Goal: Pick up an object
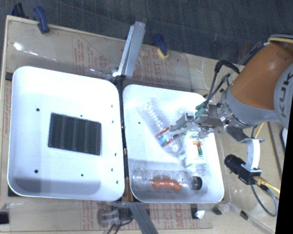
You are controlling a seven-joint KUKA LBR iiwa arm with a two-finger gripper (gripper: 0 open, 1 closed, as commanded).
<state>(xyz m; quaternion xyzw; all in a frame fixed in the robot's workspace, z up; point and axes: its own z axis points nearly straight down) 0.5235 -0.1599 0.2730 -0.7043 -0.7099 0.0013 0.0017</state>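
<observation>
The right bin (133,139) holds three clear plastic bottles. One bottle (157,119) lies on a slant in the bin's middle, with a red mark near its lower end. A second bottle (197,151) with a white and orange label lies by the right wall. A third bottle (165,182), with a black cap and something orange inside, lies along the front wall. My gripper (179,129) is low over the middle of this bin, right at the lower end of the slanted bottle and just left of the labelled one. Whether it holds anything is not visible.
The left bin (25,140) has a dark ribbed rectangle (75,134) on its floor. A grey metal bar (131,47) stands at the back between the bins. Blue clamps (41,19) grip the bench's far edge. The arm's orange band (261,75) hangs over the bench's right side.
</observation>
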